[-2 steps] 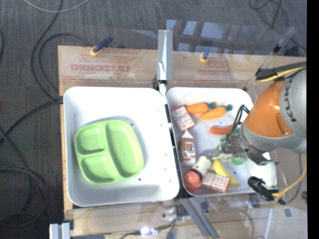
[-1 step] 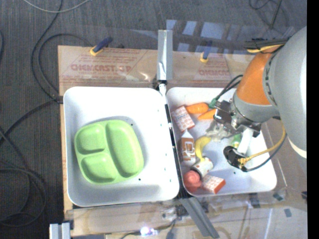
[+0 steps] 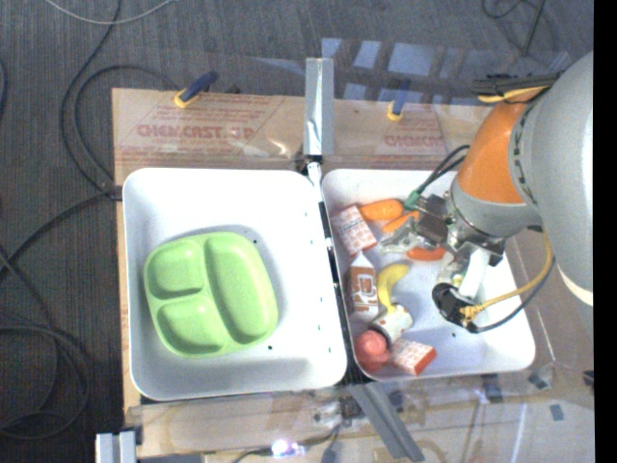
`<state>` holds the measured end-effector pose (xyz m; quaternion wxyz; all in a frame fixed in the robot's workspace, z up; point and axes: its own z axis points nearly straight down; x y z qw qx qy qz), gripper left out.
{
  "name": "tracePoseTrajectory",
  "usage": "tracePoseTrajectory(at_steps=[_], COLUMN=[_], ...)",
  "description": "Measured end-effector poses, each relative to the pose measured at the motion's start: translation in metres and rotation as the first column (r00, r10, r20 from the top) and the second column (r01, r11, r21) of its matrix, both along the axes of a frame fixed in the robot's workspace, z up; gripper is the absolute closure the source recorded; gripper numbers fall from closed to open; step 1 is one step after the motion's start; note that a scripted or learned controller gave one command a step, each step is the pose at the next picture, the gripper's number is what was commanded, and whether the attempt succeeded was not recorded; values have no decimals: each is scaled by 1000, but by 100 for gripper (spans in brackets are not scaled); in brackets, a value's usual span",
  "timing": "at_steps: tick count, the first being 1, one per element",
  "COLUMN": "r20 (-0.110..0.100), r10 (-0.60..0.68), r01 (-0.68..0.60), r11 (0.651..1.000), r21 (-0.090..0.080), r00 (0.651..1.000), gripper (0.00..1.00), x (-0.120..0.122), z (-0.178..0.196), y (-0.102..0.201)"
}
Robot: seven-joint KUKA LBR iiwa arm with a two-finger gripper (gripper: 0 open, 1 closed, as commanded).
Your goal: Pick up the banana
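The claw [image 3: 422, 228] hangs over the far half of the right shallow white bin [image 3: 501, 347], under the grey arm with its orange band; the wrist covers it, so I cannot tell whether it is apart or together.

Just below the claw in the view lies a small flat orange piece [image 3: 425, 254], partly under the wrist parts. Just beside the claw, toward the view's left, is an orange carrot-shaped toy [image 3: 380, 209], and past that a red-and-white printed box [image 3: 351, 228].

The yellow curved banana [image 3: 390, 283] lies below and to the left of the claw, near the bin's middle and apart from it. A brown printed carton [image 3: 362, 290] touches the banana's left side, and a small white-capped object [image 3: 395, 322], hard to make out, sits at its lower end.

Farther down are a red round object [image 3: 373, 347] and a second red-and-white box [image 3: 414, 357], close against the bin's near wall.

Well apart, to the left, the left white bin [image 3: 135, 258] holds a light green divided plastic plate [image 3: 212, 292].

Both bins rest on a pale counter [image 3: 193, 128] with red lettering under a clear sheet, held by yellow clips [image 3: 193, 90]. Around it is dark grey carpet [image 3: 58, 287] crossed by cables.
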<state>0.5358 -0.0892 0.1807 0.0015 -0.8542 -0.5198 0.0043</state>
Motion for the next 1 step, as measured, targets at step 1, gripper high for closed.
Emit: tracePoseTrajectory(at_steps=[1], r20=[1], r10=[155], r01=[-155], r11=[988], r21=[4], r00=[988], gripper=[0], x=[-5], z=[-72], y=[-15])
